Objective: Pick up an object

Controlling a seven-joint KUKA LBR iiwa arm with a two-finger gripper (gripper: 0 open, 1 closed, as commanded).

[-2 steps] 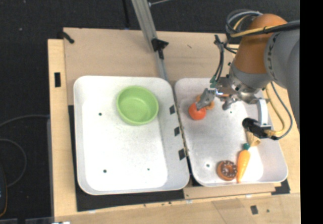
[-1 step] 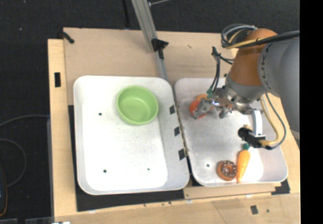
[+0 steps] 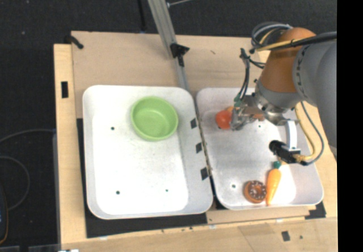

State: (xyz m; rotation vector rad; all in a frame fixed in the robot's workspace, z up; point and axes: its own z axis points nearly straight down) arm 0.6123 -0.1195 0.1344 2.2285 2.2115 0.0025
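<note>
Nearest the camera, at the near edge of the right bin [image 3: 227, 154], lie a round reddish-brown disc [image 3: 254, 191] and a carrot [image 3: 273, 184]. The carrot is just right of the disc, close enough that they may touch, and its green end points away from the camera.

From the left: the left bin [image 3: 113, 188] holds a green bowl [image 3: 154, 118], upright, in its far half. A grey metal post [image 3: 160, 12] slants up from the far gap between the two bins. Black clips sit along the seam where the bins meet.

In the right bin, an orange-red object [image 3: 223, 118] rests on the floor in the far left part, well apart from the disc and carrot.

The gripper [image 3: 240, 117] is just right of that object, at or against its right side. Whether its fingers are apart or closed cannot be told from this view, and the object is not seen between them.

The arm [image 3: 315, 75] comes in from the right over the far part of the right bin, its orange band [image 3: 281, 72] above the wrist, with the wrist turned down toward the bin floor. Cables loop around the wrist and hang to a black fitting [image 3: 283, 151] above the carrot.
</note>
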